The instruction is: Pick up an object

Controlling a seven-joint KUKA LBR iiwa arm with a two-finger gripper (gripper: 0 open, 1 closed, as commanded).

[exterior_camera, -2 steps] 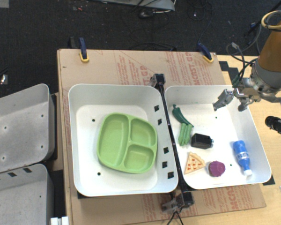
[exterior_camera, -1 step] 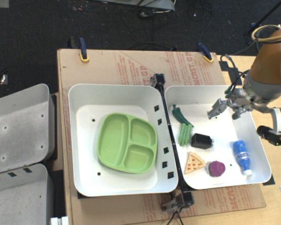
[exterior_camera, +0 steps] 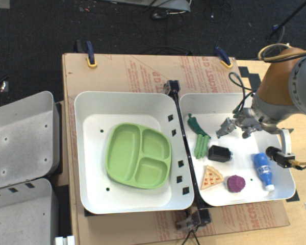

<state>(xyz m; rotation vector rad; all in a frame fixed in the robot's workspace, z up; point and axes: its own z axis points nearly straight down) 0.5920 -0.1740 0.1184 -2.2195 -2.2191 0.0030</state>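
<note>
My gripper (exterior_camera: pixel 236 130) hovers over the back half of the right bin (exterior_camera: pixel 283 190), open, with nothing between its fingers. A small black block (exterior_camera: pixel 219 153) lies just in front of it and to the left. Left of the gripper, a dark green piece (exterior_camera: pixel 195 124) and a light green pod (exterior_camera: pixel 201 146) rest along the bin's left side. At the front of the bin lie a toy pizza slice (exterior_camera: pixel 211 178) and a purple ball (exterior_camera: pixel 236 183). A blue bottle (exterior_camera: pixel 263 170) lies to the right of them.
A light green divided plate (exterior_camera: pixel 138 156) lies in the left bin (exterior_camera: pixel 86 137). A black divider rail (exterior_camera: pixel 183 147) runs between the two bins. Blue-and-yellow clamps (exterior_camera: pixel 91 55) hold the cardboard base at the back. A grey metal tray (exterior_camera: pixel 20 137) stands off to the left.
</note>
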